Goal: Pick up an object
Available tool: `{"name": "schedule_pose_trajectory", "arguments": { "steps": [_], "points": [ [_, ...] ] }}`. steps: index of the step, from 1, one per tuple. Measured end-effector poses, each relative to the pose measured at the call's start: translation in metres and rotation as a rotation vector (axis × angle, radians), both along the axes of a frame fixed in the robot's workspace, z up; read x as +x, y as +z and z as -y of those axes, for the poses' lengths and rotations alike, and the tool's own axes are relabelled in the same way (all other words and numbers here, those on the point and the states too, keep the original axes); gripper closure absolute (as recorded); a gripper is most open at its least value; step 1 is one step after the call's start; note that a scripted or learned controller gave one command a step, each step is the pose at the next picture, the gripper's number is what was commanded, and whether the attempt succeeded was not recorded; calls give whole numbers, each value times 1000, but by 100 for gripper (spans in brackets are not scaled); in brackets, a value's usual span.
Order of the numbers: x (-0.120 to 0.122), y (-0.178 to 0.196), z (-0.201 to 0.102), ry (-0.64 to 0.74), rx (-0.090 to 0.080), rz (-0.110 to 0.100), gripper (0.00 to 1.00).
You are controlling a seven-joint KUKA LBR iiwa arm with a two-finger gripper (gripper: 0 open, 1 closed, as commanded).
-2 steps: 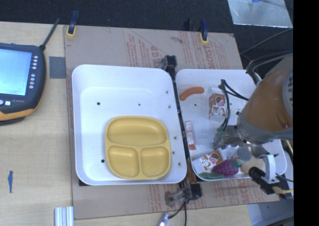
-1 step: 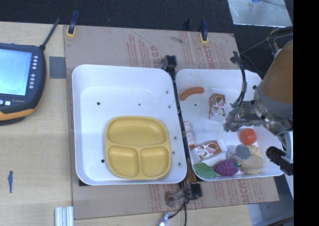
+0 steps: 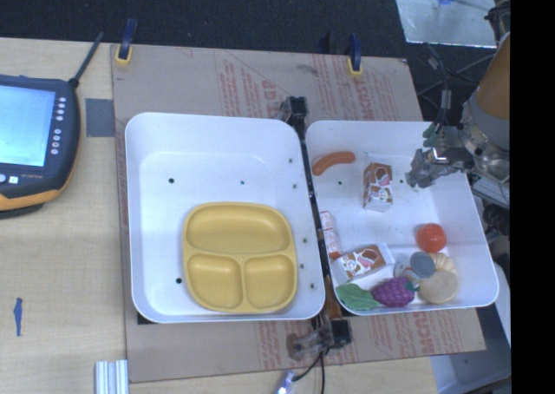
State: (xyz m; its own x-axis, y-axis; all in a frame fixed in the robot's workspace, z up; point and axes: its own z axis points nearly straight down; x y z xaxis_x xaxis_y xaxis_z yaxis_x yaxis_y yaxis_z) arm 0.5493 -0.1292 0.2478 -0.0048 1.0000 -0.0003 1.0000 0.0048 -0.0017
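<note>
Several small things lie in the right-hand shallow white bin [image 3: 460, 201], and my tool [image 3: 422, 168] hangs over its upper right part, just beside the small brown-and-white carton [image 3: 377, 186]; whether it is spread or pressed together I cannot tell. Nothing sits between its tips. That carton looks like the nearest thing to take, standing apart from the orange sausage-shaped toy [image 3: 333, 161] and well apart from the red ball [image 3: 431, 237] and the cluster at the lower rim. To do this well I would centre over the carton and come straight down. Open floor surrounds it, though the bin's right wall is close behind me. On the worktop, the left bin [image 3: 156, 145] carries a yellow divided plate [image 3: 240, 256].
</note>
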Motion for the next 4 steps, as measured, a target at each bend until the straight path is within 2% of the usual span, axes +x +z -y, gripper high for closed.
{"name": "schedule_pose_trajectory", "arguments": {
  "steps": [1,2,3,4],
  "points": [
    [18,-25,-24,1,1,-3,100],
    [4,-62,3,0,-1,-3,100],
    [-7,-90,-6,0,0,-3,100],
    [-13,-44,18,-1,0,0,100]
  ]
}}
